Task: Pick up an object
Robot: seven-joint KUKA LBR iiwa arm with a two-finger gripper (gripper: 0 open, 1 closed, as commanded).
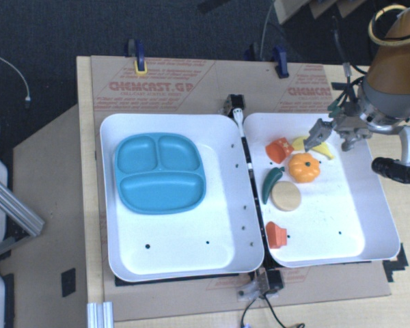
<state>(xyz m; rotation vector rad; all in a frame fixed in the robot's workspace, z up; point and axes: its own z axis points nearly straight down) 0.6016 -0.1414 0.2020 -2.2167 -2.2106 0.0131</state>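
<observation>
The right bin holds a red piece, a yellow banana, an orange pumpkin, a green pepper, a beige disc and a red-orange block. My gripper hovers over the bin's far side, just above and right of the banana. It is open, its two grey fingers spread apart with nothing between them. The left finger partly covers the banana's upper end.
A blue divided plate lies in the left bin. A black-dotted ridge separates the two bins. Clamps and cables sit at the bench's far edge. White floor shows in the right bin's near right part.
</observation>
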